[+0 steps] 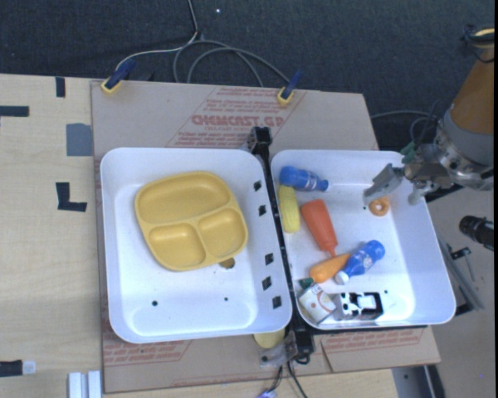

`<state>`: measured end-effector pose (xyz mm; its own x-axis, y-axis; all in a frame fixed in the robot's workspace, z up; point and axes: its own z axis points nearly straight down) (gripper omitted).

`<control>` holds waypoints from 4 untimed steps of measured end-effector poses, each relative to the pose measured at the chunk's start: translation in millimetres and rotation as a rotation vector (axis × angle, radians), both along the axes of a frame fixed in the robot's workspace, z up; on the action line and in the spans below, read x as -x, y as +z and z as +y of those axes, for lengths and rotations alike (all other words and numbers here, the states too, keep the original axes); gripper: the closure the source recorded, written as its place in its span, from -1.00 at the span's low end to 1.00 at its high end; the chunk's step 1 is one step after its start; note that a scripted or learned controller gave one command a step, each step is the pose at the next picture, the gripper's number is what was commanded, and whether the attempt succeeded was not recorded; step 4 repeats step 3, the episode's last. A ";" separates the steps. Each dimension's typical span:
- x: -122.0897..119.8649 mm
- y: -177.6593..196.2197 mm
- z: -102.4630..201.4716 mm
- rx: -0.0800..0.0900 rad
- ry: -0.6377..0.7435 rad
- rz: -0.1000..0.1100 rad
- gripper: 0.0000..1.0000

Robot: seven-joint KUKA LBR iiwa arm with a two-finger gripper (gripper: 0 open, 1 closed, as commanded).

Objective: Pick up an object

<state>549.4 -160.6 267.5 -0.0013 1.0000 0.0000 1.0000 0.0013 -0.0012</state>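
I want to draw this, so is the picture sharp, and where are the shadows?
Camera view: lighting is soft and even; the yellow plate looks fairly sharp, the gripper looks smeary, and a faint shadow lies along the left bin by the plate's lower edge.

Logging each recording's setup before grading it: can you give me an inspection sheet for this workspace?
Surface: cardboard sheet on wooden bench, clamped at the back edge.
Job's things: right bin holds two blue bottles, orange bottle, yellow piece, small orange ring, black-and-white item.
Clutter: left bin holds a yellow divided plate.
Grippers: gripper above the right bin's far side, fingers spread, nothing between them.
Cables: white cable looping behind the bench.
Surroundings: dark carpet.
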 end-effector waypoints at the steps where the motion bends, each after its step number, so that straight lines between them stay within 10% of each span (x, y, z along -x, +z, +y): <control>1: -17.1 -93.6 55.3 -0.003 0.005 0.009 -1.00; 2: -17.8 -184.9 67.1 0.003 0.000 -0.005 -1.00; 3: -18.7 -170.7 65.6 0.004 -0.001 -0.007 1.00; 4: -18.7 -170.7 65.6 0.004 -0.001 -0.007 1.00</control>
